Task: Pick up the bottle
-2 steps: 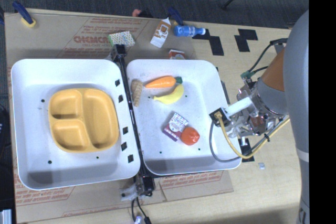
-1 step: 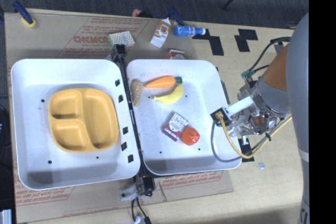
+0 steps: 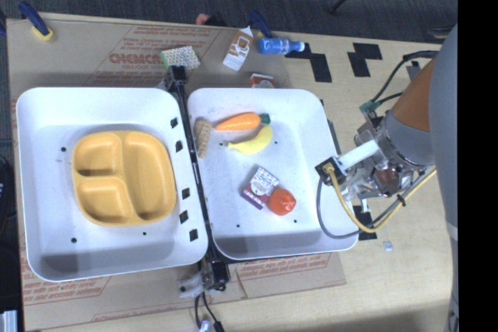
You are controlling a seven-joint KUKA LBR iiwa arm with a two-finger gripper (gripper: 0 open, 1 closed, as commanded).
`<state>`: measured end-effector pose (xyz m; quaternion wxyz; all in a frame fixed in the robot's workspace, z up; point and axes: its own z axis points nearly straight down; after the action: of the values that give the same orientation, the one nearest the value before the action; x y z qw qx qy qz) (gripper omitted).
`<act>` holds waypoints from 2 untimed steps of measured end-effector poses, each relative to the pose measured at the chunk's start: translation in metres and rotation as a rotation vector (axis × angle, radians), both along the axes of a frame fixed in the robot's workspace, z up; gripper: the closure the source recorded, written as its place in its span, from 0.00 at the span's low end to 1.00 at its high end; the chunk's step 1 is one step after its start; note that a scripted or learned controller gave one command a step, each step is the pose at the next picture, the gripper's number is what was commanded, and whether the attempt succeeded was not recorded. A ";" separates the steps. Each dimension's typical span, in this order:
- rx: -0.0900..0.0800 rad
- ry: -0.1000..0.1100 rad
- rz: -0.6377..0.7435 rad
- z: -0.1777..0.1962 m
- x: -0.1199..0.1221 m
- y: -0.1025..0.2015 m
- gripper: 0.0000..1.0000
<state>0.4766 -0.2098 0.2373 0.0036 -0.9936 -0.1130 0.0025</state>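
The right-hand white bin [image 3: 311,101] is the thing to steer by here. Inside it, toward its far side, a carrot [image 3: 238,121] lies touching a banana [image 3: 253,141] just nearer, with a ridged tan cone-like piece [image 3: 203,136] against the bin's left wall. Nearer the front sit a small purple-and-white packet [image 3: 261,186] and a red tomato-like piece [image 3: 282,201], touching each other. The bottle [image 3: 278,47], blue with a paler cap end, lies on its side outside this bin, on the bench beyond its far rim, beside a small white-and-brown carton [image 3: 238,49]. The gripper [image 3: 366,186] hangs just off the bin's right rim, over the bench, tangled round with yellow cable; whether it is spread or closed I cannot tell from here, and nothing is visibly in it. It is well apart from the bottle. To the bin's left, the other white bin [image 3: 31,167] holds a yellow divided plate [image 3: 123,176].
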 end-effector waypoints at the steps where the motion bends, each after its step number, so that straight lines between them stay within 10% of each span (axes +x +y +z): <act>1: -0.002 -0.001 -0.017 -0.002 0.000 -0.001 1.00; 2: -0.003 -0.003 -0.018 0.002 0.000 -0.001 1.00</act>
<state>0.4764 -0.2106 0.2393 0.0021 -0.9945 -0.1043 0.0013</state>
